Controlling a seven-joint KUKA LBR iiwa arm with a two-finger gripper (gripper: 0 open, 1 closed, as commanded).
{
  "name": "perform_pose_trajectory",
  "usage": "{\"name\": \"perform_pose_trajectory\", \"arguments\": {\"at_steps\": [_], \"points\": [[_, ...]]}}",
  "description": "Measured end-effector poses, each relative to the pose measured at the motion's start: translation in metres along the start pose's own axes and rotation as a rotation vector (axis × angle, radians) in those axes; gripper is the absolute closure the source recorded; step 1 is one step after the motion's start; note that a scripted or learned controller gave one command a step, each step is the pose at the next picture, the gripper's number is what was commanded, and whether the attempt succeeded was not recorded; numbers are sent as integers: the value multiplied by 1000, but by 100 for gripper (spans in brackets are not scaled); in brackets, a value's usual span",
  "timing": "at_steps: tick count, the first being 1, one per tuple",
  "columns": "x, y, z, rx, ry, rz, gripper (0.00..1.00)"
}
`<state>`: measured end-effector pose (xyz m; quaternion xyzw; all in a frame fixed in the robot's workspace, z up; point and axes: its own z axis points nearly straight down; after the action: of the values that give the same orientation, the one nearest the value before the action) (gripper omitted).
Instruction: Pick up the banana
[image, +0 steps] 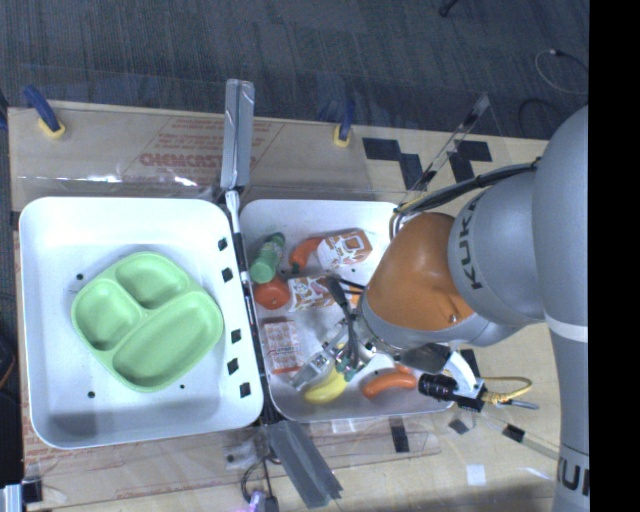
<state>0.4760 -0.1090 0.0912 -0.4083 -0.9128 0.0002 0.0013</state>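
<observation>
Banana: we see the banana (325, 387) lying near the front wall of the right bin (300, 409), a short yellow curve pointing left and slightly down.

Gripper: the gripper (342, 366) sits just above the banana's right end, close enough that it may be touching — we cannot tell whether it is spread or closed, since the wrist covers most of it and what shows is small and blurred.

Neighbours: an orange carrot-like piece (388, 382) lies just beside the banana on the right; a printed packet (281, 345) lies near it on the left; a red tomato-like piece (271, 295) and a green bottle (266, 258) sit further back in the same bin.

Other bin: the left bin (60, 225) holds a green divided plate (147, 318), well apart from the work.

Handling: we judge the banana light, firm along its length but with a smooth rounded skin that could roll or slide out of a pinch.

Where to grip: we would close across the narrow width at its middle — not at a tapering tip.

Risk: the bin wall and the orange piece crowd it, so we expect little room for a clean pinch.
</observation>
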Motion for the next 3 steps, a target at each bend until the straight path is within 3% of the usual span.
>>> {"name": "perform_pose_trajectory", "arguments": {"at_steps": [1,2,3], "points": [[0,1,-10,0,0,-5,100],[48,44,-100,-1,0,599,100],[48,44,-100,-1,0,599,0]]}}
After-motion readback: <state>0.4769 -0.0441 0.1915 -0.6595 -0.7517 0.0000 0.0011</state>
